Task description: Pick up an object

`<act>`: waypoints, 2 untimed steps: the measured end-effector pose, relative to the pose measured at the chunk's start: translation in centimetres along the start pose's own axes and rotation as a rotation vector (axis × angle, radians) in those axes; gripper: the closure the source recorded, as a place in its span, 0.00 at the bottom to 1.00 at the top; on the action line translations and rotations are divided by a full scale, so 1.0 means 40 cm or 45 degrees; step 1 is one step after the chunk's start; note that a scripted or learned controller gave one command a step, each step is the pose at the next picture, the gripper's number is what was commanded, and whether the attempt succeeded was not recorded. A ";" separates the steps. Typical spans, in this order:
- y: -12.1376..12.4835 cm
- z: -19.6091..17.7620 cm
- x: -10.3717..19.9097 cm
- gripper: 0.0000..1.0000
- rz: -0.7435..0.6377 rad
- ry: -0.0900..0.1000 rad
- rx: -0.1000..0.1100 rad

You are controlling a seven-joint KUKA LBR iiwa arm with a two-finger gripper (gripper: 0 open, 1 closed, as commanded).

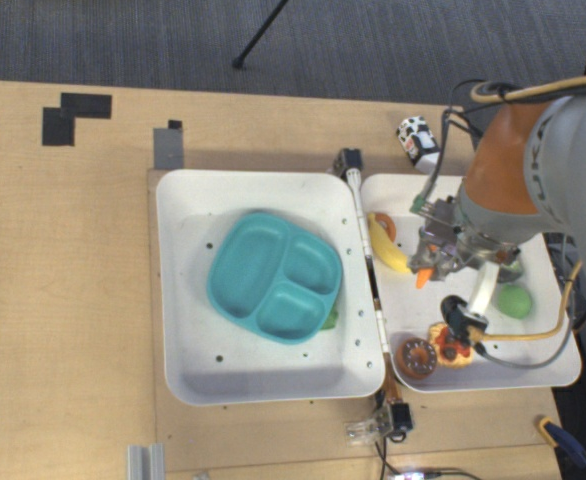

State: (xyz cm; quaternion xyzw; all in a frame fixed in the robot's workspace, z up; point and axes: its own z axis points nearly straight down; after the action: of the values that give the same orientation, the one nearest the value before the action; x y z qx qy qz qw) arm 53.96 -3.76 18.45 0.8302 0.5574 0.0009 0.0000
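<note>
The jaws' state cannot be told: the gripper (443, 258) is mostly hidden beneath the grey arm (533, 168). It hangs over the right bin (563, 368), near the banana (386, 245) and a small orange object (423, 276).

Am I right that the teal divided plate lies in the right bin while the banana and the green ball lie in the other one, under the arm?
Not quite: the camera view shows the teal divided plate in the left bin. The banana and the green ball lie in the right bin, under the arm.
</note>
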 end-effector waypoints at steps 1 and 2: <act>0.000 0.000 -0.001 0.00 0.000 -0.001 0.000; 0.147 0.009 -0.103 0.00 -0.198 -0.002 -0.001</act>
State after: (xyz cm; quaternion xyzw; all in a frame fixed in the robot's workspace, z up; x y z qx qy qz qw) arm 57.84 -9.78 18.10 0.7843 0.6204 0.0004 0.0008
